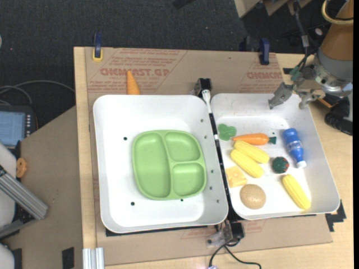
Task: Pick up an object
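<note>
Two white bins side by side on the worktop [84, 150]. Left bin [112, 116] carrying a green divided plate [168, 164] at its centre. Right bin [320, 172] crowded with toy food: green round piece [226, 131] at 10 o'clock near the dividing wall, carrot [253, 139] just beside it toward 3 o'clock, two yellow corn cobs [248, 156] directly below the carrot, yellow cheese wedge [236, 176] at 8 o'clock, tan round potato-like piece [252, 196] at 6 o'clock, third corn cob [295, 190] at 5 o'clock, dark red-and-green ball [279, 164] near the middle, blue bottle [293, 145] at 2 o'clock. Pincer [293, 94] hovering over the right bin's 12 o'clock rim, above everything, fingers spread apart, holding nothing. Orange cone [132, 83] on the cardboard beyond the left bin.
</note>
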{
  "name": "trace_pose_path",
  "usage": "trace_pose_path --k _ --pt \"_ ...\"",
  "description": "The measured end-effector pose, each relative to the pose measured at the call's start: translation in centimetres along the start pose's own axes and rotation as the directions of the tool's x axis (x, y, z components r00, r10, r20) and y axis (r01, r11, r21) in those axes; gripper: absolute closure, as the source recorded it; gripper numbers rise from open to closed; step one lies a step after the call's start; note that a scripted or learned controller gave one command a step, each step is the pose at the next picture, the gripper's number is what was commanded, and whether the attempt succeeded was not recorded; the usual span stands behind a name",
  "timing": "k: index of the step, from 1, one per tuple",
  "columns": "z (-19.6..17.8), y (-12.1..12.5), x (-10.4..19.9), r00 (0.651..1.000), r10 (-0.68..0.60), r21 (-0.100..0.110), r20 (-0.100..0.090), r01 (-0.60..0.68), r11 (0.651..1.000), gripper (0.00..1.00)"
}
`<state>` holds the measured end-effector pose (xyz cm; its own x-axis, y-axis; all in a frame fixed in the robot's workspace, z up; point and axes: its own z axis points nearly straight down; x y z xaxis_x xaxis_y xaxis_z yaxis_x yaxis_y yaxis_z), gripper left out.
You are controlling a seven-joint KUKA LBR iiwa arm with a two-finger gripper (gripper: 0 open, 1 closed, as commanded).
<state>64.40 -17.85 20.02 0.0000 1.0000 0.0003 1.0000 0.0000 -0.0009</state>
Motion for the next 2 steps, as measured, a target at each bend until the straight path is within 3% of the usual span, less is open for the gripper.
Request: trace_pose_path --k 1,2 --pt "11.0 -6.1 6.0 1.0 -0.003 0.015 -0.006 0.003 1.0 0.0" --pt "11.6 -8.1 2.0 1.0 0.004 0.004 -0.001 -0.004 1.0 0.0"
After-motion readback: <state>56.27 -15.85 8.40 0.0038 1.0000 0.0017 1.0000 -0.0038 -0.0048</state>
